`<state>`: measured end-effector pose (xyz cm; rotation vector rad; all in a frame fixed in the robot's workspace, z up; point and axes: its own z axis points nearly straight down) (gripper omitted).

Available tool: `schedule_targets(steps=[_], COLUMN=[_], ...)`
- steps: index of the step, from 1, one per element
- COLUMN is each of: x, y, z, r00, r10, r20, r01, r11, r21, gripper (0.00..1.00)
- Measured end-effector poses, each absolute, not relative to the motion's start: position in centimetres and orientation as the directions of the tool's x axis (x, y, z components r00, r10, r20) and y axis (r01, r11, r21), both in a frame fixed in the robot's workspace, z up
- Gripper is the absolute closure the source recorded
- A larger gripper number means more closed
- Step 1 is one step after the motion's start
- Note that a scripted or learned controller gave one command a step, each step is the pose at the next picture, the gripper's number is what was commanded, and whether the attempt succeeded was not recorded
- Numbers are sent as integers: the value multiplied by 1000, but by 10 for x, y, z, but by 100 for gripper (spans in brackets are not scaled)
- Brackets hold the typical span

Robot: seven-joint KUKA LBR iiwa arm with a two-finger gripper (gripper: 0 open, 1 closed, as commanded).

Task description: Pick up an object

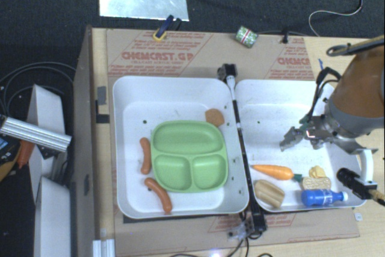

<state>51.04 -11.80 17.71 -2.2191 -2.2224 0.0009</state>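
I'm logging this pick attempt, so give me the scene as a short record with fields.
left bin: green tray, two sausages, brown cookie
right bin: carrot, bread roll, blue bottle, cracker
gripper: over right bin, above the carrot, nothing visibly held
bench beyond bins: green can

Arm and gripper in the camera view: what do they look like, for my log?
The arm is bulky and rounded, grey with an orange-brown band above the wrist. A black cable loops along its left side. The gripper is a small, dark grey metal assembly that narrows toward its end, with a tiny red spot near its base.
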Motion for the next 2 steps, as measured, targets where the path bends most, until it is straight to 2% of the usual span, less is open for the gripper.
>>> schedule_targets(steps=[1,2], x=[490,490], y=[-94,-150], z=[88,89], r00=[-3,-2], r10=[1000,1000], r20=[3,0], r01=[1000,1000], r11=[3,2], r21=[10,11], gripper=[0,0])
